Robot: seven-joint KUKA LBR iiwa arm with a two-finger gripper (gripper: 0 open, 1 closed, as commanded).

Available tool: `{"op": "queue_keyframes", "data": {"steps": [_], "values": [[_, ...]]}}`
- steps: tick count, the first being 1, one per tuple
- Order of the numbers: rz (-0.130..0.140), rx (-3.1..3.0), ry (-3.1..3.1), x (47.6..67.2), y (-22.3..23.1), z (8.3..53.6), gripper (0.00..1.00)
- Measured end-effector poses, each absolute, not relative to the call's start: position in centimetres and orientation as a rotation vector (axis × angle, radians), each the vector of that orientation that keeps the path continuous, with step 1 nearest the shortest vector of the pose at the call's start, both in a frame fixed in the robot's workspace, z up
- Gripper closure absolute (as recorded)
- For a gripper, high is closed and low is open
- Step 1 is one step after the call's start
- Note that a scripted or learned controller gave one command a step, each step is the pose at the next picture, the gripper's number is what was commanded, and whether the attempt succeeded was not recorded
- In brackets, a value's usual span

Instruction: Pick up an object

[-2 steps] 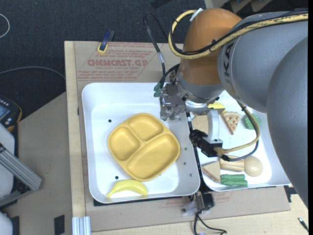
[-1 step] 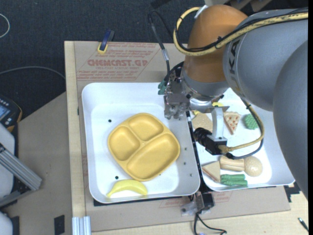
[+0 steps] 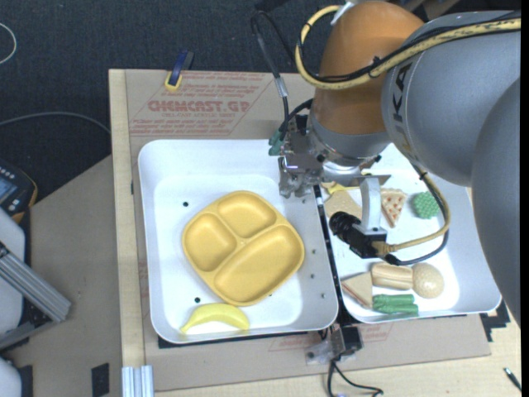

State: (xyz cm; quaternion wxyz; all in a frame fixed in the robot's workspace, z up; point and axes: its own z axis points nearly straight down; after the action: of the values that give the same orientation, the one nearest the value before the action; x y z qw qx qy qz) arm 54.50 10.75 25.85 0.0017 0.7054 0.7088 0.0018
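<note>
My gripper (image 3: 295,182) hangs low over the divider between the two bins, at the left bin's upper right corner, under the orange-banded wrist. In the right bin (image 3: 473,286) lie a pizza slice (image 3: 392,207), a green bumpy piece (image 3: 426,204), a beige drumstick-shaped toy (image 3: 409,278), green beans (image 3: 394,304), a tan wedge (image 3: 358,289) and a pale bread piece (image 3: 342,199) partly behind the arm. Nothing shows in the gripper's grasp.
The left bin (image 3: 150,213) holds a yellow divided plate (image 3: 242,245) in its middle and a yellow banana (image 3: 215,318) at its front edge. A cardboard sheet (image 3: 207,106) lies behind the bins, with a small blue and yellow clip (image 3: 177,71) on its far edge.
</note>
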Motion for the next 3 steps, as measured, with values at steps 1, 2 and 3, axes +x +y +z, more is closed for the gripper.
{"op": "queue_keyframes", "data": {"steps": [1,2,3], "values": [[-0.016,2.218,2.241,47.3,19.9,17.0,1.0],[0.02,2.217,2.22,48.3,18.8,10.8,1.0],[0.017,2.215,2.215,56.8,17.2,18.2,1.0]]}}
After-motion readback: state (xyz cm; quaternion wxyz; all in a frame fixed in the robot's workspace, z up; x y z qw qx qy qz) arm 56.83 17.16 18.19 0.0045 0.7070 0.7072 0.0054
